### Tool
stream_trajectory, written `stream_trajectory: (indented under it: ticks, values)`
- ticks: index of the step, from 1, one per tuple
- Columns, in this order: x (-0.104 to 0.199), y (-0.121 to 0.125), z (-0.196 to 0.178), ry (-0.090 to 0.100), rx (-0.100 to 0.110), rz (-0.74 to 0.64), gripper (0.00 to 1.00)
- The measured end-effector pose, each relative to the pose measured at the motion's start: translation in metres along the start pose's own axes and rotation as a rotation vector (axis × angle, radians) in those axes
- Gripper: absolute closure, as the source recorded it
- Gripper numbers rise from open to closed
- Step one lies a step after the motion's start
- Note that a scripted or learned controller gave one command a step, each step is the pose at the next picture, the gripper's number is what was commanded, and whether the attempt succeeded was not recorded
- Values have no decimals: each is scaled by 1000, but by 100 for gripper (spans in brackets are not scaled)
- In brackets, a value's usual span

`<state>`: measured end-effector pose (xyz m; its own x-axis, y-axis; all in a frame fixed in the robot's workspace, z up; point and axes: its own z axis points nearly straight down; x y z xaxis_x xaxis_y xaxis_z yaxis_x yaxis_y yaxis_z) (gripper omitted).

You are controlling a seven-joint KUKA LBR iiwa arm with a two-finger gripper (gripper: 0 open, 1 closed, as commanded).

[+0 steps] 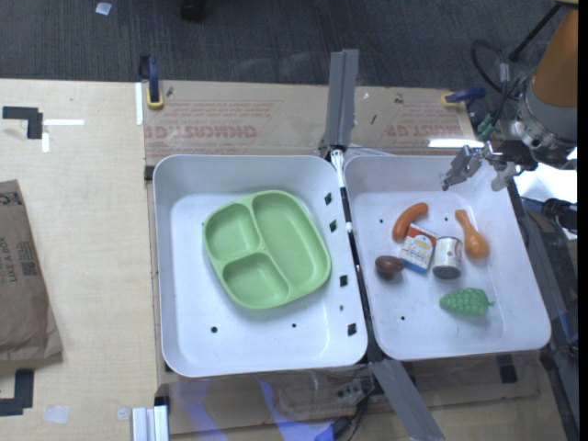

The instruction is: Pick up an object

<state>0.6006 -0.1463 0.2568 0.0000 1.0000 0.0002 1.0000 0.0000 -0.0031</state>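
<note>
My gripper [480, 168] hangs over the far right corner of the right bin [386, 333], its two fingers spread open with nothing between them. Below it in that bin lie an orange sausage [410, 219], an orange drumstick-shaped toy [471, 235], a small red, white and blue carton [418, 249], a grey can [447, 257], a brown oval piece [390, 267] and a green bunch of grapes [465, 302]. The gripper is up and to the right of all of them, touching none.
The left bin [175, 246] holds a green divided plate [266, 248]. A grey metal divider bar [342, 99] stands between the bins at the back. A brown paper bag [23, 274] lies on the bench at far left. Cables hang at the right by the arm.
</note>
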Motion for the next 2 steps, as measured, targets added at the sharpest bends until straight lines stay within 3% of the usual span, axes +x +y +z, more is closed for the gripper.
stream_trajectory:
  ticks: [1,2]
  values:
    - [41,45,107,-1,-1,-48,0]
    - [38,25,165,-1,-2,-143,0]
